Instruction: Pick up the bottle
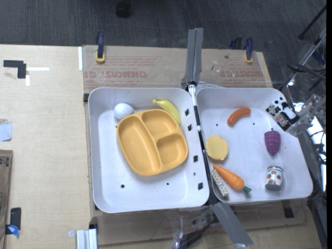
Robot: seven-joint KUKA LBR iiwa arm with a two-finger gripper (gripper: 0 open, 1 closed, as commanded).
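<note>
A small white bottle with a printed label point(274, 178) stands in the right white bin point(303, 162), near its front right corner, untouched; the pick-up is not yet begun. The claw's point(306, 117) state cannot be told, at the bin's right rim. A pale wooden worktop point(41, 139) meets dark carpet point(155, 9).

The gripper point(300, 117) appears as a pale grey, semi-blurred assembly of angular, metallic-looking parts; edges are soft and fine detail cannot be resolved. Immediately behind the end effector, on the arm side, the housing carries a bright white highlight with a faint blue tinge. Above the end effector, thin dark cables point(310, 69) cross in loose curves. Below and behind it, the arm body point(317, 152) reads as a darker grey, narrow form. Screws and markings are too blurred to identify.
</note>
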